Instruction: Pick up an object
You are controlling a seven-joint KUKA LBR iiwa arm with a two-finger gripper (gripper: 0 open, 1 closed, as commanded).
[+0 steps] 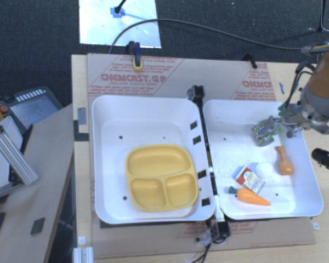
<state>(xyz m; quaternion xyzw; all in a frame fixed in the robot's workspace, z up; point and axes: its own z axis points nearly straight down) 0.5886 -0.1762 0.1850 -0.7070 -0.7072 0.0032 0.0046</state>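
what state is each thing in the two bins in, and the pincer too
yellow tray: lying flat in the left bin, right way up, compartments bare
carrot: lying on its side near the right bin's front
white egg: resting beside the small carton
small carton: lying flat, tilted
tan drumstick: lying down, untouched
pincer: low over the right bin's back part, nothing visibly held

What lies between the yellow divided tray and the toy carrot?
In the camera view, the bins' adjoining walls separate the yellow divided tray from the toy carrot; otherwise bare white floor.
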